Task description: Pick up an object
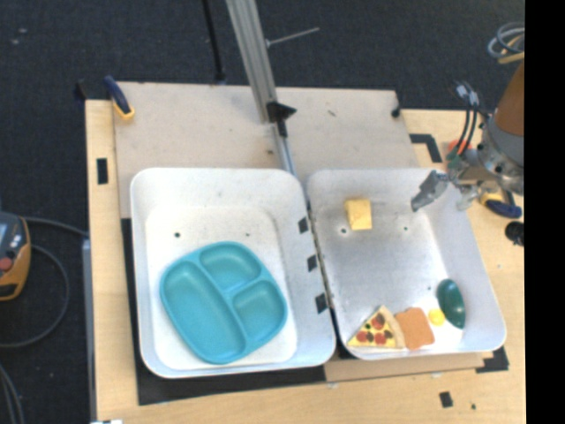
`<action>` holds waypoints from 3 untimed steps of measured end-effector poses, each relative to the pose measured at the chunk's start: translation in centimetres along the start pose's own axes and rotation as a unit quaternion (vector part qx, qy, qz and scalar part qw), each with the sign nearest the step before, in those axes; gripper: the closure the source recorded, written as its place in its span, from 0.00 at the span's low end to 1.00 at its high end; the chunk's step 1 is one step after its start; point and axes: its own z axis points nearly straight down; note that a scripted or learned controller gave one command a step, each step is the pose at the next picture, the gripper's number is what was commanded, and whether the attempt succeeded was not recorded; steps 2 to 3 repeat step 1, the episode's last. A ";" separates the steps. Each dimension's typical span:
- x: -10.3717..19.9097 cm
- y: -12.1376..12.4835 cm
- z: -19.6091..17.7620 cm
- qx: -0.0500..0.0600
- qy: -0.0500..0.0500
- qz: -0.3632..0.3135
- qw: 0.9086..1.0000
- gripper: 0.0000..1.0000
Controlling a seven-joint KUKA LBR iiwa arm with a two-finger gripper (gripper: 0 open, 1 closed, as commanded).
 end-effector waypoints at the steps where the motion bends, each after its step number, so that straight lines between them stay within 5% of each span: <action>1: 0.0 0.0 4.2 0.000 0.000 0.001 1.000 0.00; 3: 0.0 0.0 4.2 0.000 0.000 0.001 1.000 0.00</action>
